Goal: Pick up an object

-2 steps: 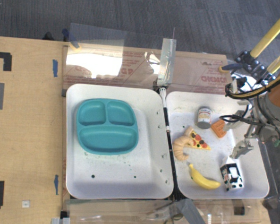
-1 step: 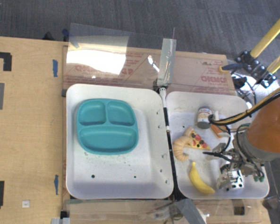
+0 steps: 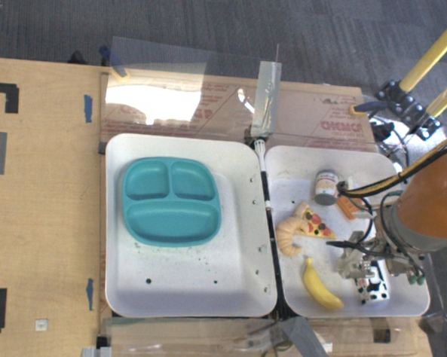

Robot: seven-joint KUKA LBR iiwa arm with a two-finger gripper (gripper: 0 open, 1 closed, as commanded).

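The right bin (image 3: 420, 303) holds several small objects. A yellow banana (image 3: 320, 287) lies near its front edge. A tan croissant (image 3: 289, 235) rests by the left wall, with a pizza slice (image 3: 316, 224) touching it. A small grey can (image 3: 326, 185) stands upright toward the back, and an orange piece (image 3: 348, 208) lies just right of it. A black-and-white spotted block (image 3: 375, 291) sits at the front right. My gripper (image 3: 360, 264) hangs low over the bin's right half, just above and left of the spotted block and right of the banana. Cables and the wrist hide its tip.
The left bin (image 3: 232, 288) carries a teal divided plate (image 3: 172, 202). A raised divider wall (image 3: 268, 229) separates the two bins. A clear plastic sheet (image 3: 213, 98) stands behind them. Wooden bench (image 3: 32, 223) extends to the left. Yellow struts (image 3: 435, 51) rise at the back right.
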